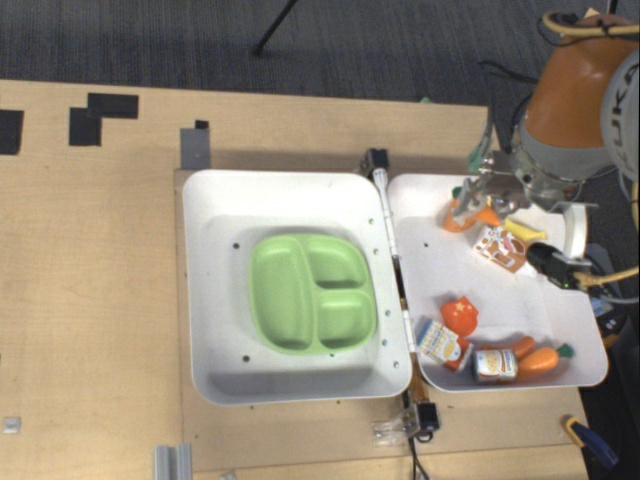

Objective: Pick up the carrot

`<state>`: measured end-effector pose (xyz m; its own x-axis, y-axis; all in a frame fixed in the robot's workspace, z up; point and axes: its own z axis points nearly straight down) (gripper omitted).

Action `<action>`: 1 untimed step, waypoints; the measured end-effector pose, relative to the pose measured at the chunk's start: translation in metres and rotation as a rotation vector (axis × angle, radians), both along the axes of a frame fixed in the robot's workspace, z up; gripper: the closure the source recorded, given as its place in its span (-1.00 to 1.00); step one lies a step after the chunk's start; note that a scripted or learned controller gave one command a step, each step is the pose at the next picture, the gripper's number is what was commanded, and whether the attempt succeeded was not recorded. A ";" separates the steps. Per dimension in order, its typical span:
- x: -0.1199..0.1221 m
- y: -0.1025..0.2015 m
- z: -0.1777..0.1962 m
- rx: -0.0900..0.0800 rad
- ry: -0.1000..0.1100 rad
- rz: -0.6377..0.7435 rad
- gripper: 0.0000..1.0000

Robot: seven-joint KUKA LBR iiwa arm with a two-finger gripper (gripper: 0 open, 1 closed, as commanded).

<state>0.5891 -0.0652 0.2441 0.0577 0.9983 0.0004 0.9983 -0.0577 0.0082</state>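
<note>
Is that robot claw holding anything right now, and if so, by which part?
It cannot be told. The gripper sits low at the right bin's far end, right over a small orange item. The carrot lies untouched at the near edge.

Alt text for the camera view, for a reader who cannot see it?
The arm's hand hovers at the right bin's far end, away from the carrot at its near edge. The left bin holds a green divided tray.

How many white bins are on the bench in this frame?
2. The left bin holds a green divided tray; the right bin holds the carrot and other small items, with the gripper over its far end.
</note>
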 end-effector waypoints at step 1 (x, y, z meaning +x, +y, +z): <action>0.001 0.001 0.011 0.000 -0.003 0.003 1.00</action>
<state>0.5901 -0.0647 0.2549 0.0547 0.9985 0.0005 0.9984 -0.0547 0.0108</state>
